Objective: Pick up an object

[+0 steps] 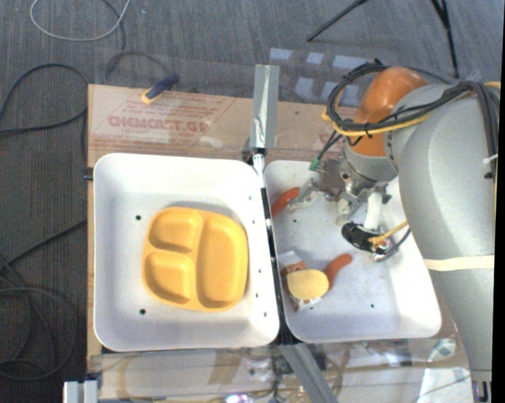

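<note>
- Lying nearest the front edge of the right bin (397, 321), toward its front-left corner, a pale yellow bun-shaped object (307, 283) rests flat on the bin floor, with a small orange-and-white scrap (293, 263) just behind it.
- An orange sausage-shaped piece (340, 264) sits just beside the bun on its right, tilted, apparently touching it or nearly so.
- Across the divider, the left bin (120, 192) carries a yellow compartment tray (197, 257) at its middle, well apart from the arm.
- Farther back in the right bin, a second orange piece (283, 198) leans against the left wall near the back-left corner.
- The gripper (352, 196) hangs over the back half of the right bin, under the orange-banded wrist; its metal parts and trailing cables (375, 238) overlap, so whether the claw is spread or pressed together cannot be told, and nothing can be seen between its tips.
- Judged from this, no object is yet lifted; the nearest candidate is the orange piece by the back-left wall.
- Risk: that piece sits hard against the wall, so a finger may strike the rim or push the piece along instead of closing around it.
- Risk: the bun and the sausage lie so close together that a grab at either could nudge both and leave neither secured.
</note>
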Robot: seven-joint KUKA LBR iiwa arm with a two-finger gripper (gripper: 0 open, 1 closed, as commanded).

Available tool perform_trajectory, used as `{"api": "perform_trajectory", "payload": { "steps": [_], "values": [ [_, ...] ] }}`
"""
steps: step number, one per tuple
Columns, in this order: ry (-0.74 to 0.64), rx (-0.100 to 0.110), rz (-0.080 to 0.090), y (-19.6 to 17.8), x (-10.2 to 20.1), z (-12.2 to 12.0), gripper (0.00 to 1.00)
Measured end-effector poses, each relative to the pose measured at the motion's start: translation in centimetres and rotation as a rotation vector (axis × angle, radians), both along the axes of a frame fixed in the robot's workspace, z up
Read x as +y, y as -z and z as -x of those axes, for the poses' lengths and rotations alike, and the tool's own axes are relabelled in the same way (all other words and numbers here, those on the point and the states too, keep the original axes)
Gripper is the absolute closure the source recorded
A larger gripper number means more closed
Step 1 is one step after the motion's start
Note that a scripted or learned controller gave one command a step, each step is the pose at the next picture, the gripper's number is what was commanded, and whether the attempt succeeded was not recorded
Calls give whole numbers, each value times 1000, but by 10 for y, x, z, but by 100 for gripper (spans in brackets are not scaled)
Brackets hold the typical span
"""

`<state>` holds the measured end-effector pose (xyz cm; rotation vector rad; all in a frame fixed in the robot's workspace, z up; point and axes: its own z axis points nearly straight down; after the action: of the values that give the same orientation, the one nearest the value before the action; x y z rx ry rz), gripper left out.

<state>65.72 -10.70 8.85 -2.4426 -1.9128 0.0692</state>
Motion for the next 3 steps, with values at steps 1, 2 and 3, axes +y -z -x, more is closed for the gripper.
{"api": "perform_trajectory", "payload": {
  "steps": [1,2,3],
  "values": [
    [81,-4,0,1,-6,-1,0],
    [113,-63,8,0,-30,106,0],
    [111,-65,6,-10,-29,105,100]
  ]
}}
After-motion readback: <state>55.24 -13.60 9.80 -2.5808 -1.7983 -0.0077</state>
